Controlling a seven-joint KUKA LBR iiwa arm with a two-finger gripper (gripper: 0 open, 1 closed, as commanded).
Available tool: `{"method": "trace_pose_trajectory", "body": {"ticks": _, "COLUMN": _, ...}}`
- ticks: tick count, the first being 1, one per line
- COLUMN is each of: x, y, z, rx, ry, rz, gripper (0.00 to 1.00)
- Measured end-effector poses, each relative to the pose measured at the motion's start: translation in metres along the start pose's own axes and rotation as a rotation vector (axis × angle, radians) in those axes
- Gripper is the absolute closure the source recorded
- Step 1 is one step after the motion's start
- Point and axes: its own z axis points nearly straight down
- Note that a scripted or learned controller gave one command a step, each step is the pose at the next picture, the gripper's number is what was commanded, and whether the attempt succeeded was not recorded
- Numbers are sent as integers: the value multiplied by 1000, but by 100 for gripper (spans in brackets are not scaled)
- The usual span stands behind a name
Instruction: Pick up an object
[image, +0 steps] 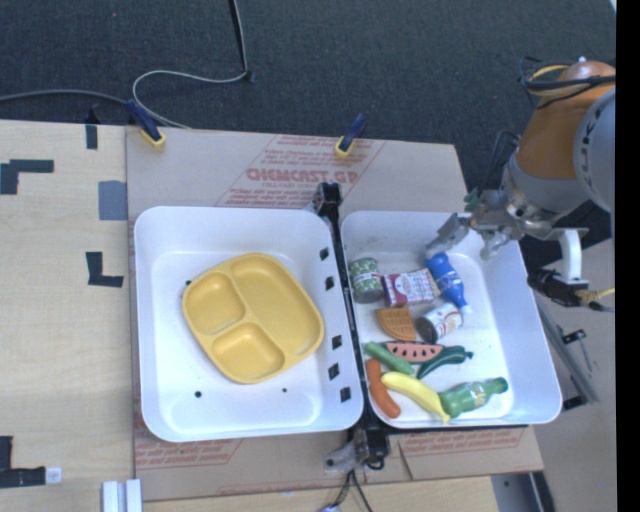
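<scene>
My gripper (463, 249) hangs open over the far right part of the right bin (535, 340), with nothing between its fingers. Just below it lies a blue bottle (448, 280). Beside that are a red and white carton (410, 288) and a green can (364, 280). Further toward the front lie a brown wedge (397, 323), a small tin (441, 322), a watermelon slice (405, 353), a dark green vegetable (447, 358), an orange carrot (380, 392), a banana (415, 393) and a green bottle (470, 396).
The left bin (160, 380) holds a yellow divided plate (252, 315). Black clips run along the divider between the bins (337, 300). Both bins rest on a cardboard sheet (290, 175) held by yellow clamps. The arm's orange band (560, 125) is at the upper right.
</scene>
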Motion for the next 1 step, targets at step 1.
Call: {"method": "trace_pose_trajectory", "body": {"ticks": 1, "x": -16, "y": 43, "z": 99, "rx": -1, "ry": -2, "rz": -1, "gripper": 0}}
